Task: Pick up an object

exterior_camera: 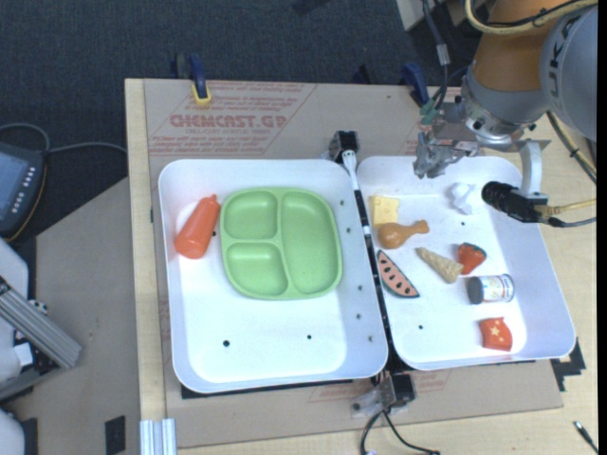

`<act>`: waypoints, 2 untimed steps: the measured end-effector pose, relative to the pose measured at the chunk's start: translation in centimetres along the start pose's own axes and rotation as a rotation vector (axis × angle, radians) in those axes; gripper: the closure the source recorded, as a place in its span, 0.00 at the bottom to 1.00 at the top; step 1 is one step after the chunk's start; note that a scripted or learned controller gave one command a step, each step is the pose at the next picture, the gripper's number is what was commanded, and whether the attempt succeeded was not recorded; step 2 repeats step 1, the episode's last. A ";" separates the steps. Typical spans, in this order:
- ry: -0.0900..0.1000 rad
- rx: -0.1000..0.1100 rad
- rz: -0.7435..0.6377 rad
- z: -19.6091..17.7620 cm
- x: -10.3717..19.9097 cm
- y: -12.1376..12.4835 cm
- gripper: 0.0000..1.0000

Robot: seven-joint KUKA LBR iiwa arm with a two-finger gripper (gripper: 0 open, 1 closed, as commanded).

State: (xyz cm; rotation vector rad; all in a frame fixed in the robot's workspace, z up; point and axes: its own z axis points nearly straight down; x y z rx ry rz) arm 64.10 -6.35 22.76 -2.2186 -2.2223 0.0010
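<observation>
My gripper [429, 166] hangs over the far left part of the right bin [531, 254], fingers pointing down and close together with nothing between them. Below it in that bin lie a yellow cheese block [384, 209], an orange-brown drumstick [402, 232], a watermelon slice [396, 275], a tan wedge [440, 263], a red strawberry [471, 255], a small can [489, 289], a red piece [495, 332] and a small white object [461, 195]. The gripper touches none of them.
The left bin [275, 335] holds a green divided plate [281, 242] and an orange carrot-like bottle [196, 227] at its left. A black ridge [363, 235] separates the bins. Cables and a black camera mount [512, 201] sit at the right bin's far right.
</observation>
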 end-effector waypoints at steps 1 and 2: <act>-0.001 0.001 0.001 0.5 -0.1 0.0 1.00; -0.001 0.001 0.001 0.5 -0.1 0.0 1.00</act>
